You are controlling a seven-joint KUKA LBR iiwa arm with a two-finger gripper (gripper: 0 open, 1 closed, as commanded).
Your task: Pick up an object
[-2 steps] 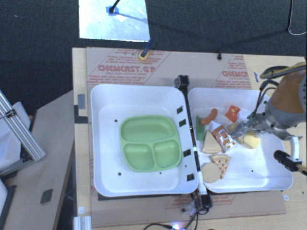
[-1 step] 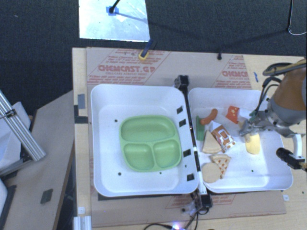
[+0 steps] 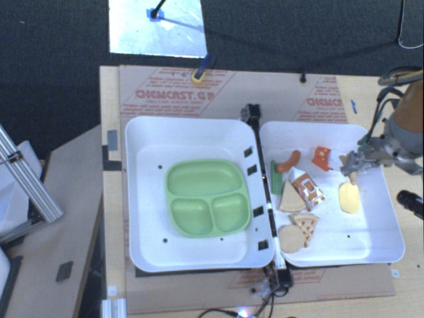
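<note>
Right bin's (image 3: 381,244) near corner lies open; food (image 3: 301,204) crowds its left side.

The bench (image 3: 165,85) bears two white bins (image 3: 192,134), seemingly on printed cardboard (image 3: 175,93).

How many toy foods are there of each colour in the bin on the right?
Red or orange: 2, sausage, red box
Yellow: 1, lemon
Tan: 3, bread, cookie, pizza slice
Green: 1, green strip
White-orange: 1, packet
Total: 8

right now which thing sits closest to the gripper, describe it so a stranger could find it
Look in the right bin, toward its far right side, just below the gripper. There lies a pale yellow lemon-shaped piece, apart from the food pile; it is the only plain yellow rounded item.
</note>
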